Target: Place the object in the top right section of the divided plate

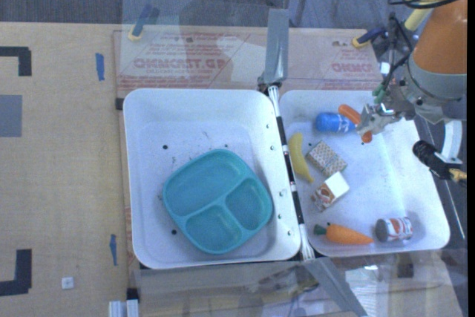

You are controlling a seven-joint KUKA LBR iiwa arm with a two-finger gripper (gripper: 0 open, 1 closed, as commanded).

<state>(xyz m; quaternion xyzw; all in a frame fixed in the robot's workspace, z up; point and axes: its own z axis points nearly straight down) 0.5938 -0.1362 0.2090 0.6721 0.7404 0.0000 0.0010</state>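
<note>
Pick step, nothing placed yet — the divided plate (217, 210) lies bare in the left bin (141, 159). The gripper (369, 122) hangs over the right bin (423, 197), far across from the plate, just beside a blue object (332, 122) and a small orange piece (349, 113); grip state too small to tell, nothing visibly held. Which item is the target is unclear. Plate is teal, three sections, tilted. Next: secure an item, carry it over to the plate's top right section (249, 203).
</note>
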